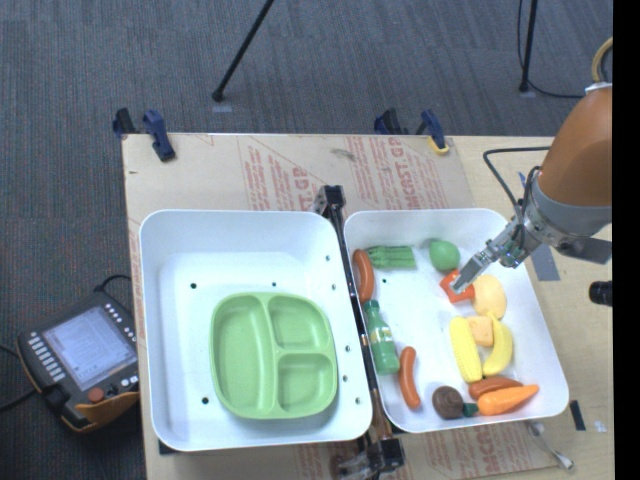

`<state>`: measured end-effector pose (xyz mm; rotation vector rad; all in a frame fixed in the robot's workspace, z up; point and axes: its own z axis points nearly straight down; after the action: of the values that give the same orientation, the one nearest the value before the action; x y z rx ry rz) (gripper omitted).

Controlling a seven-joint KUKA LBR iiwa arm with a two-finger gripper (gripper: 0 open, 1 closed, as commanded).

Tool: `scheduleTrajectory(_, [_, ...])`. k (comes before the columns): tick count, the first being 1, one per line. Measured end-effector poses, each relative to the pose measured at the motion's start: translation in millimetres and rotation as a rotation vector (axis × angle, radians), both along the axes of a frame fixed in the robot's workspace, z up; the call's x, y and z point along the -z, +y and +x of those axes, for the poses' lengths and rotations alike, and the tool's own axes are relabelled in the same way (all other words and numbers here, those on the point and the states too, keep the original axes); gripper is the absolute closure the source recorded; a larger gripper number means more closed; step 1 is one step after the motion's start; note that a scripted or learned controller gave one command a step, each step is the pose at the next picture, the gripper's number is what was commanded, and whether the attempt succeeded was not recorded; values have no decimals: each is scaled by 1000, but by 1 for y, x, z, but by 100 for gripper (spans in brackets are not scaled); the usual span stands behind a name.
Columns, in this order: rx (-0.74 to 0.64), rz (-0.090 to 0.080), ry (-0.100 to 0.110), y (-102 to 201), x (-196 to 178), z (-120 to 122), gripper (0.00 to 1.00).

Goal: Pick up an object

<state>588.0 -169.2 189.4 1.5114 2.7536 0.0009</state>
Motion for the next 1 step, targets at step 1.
scheduleTrajectory(1, [-68, 1, 3, 16, 46, -54, 0])
